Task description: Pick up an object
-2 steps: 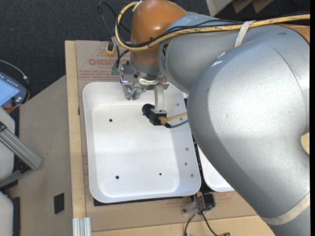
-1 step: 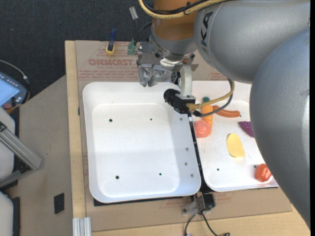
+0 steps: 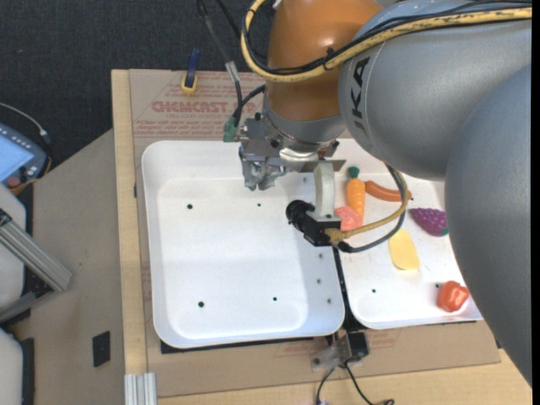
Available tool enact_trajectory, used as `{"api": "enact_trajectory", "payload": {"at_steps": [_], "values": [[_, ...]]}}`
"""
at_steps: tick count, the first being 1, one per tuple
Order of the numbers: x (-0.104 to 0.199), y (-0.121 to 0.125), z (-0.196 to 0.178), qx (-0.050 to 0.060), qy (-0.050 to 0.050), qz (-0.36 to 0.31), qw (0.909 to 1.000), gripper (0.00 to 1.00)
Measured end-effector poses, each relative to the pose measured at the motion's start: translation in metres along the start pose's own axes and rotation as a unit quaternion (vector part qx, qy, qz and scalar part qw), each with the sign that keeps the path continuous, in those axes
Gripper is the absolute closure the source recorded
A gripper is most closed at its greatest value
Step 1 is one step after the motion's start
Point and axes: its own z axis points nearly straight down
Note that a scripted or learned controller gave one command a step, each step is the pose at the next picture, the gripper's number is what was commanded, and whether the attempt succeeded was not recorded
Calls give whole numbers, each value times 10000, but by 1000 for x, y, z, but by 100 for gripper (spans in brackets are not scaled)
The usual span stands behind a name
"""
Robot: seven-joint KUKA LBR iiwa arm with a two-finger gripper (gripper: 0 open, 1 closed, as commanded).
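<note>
White plastic makes up both shallow bins, which sit side by side on a sheet of brown cardboard (image 3: 169,108) printed with red letters. The left bin (image 3: 169,251) shows only a few small dark dots on its floor. The right bin (image 3: 380,315) holds the toy food: an orange carrot (image 3: 356,199) standing near the shared wall, a pink piece (image 3: 349,218) just below and touching it, and a long orange-red piece (image 3: 384,193) lying beside the carrot's top. Further right lie a purple bunch of grapes (image 3: 429,220), a pale yellow piece (image 3: 404,251) below it, and a red pepper (image 3: 453,296) near the front corner, well apart from the rest.

The grey arm (image 3: 447,83) with its orange band (image 3: 316,45) reaches in over the right bin. The gripper (image 3: 257,175) hangs over the back part of the left bin, away from the toys. Its metal end is dark and small here, so I cannot tell whether it is wide or narrow, and nothing can be seen held in it. A blue and yellow clip (image 3: 191,72) sits at the cardboard's far edge.
</note>
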Motion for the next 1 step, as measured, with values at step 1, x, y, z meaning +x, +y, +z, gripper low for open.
{"api": "enact_trajectory", "payload": {"at_steps": [1], "values": [[-50,-47,23,8,-2,18,10000,100]]}}
